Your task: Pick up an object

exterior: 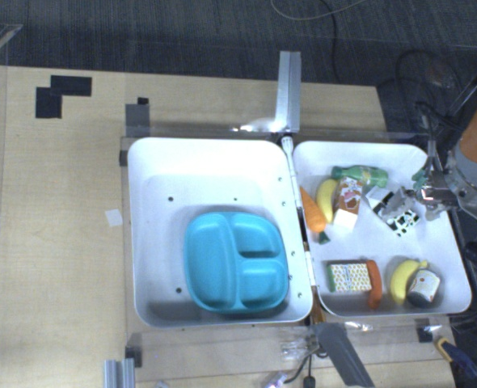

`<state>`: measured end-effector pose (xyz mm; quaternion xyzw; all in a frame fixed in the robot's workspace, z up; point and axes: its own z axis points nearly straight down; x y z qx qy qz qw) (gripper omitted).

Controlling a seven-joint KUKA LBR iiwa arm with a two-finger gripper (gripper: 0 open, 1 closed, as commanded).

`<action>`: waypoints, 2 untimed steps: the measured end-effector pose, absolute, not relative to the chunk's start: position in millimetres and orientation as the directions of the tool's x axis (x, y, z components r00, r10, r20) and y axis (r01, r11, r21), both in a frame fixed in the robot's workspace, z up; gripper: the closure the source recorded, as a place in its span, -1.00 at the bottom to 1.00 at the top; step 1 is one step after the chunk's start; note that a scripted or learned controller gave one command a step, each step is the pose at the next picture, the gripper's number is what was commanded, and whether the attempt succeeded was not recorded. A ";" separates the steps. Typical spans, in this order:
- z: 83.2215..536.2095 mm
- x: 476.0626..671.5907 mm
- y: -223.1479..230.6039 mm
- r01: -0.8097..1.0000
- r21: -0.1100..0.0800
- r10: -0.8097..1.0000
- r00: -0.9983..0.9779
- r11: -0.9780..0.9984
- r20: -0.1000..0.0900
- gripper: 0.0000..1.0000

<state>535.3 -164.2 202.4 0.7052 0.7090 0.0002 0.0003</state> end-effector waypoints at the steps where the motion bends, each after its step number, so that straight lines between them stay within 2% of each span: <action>1: 321.1 553.8 -205.8 0.975 0.003 0.975 0.224 -0.224 -0.001 -1.00; 2: 128.6 486.6 -196.4 0.999 0.000 0.999 -0.053 0.053 0.000 -1.00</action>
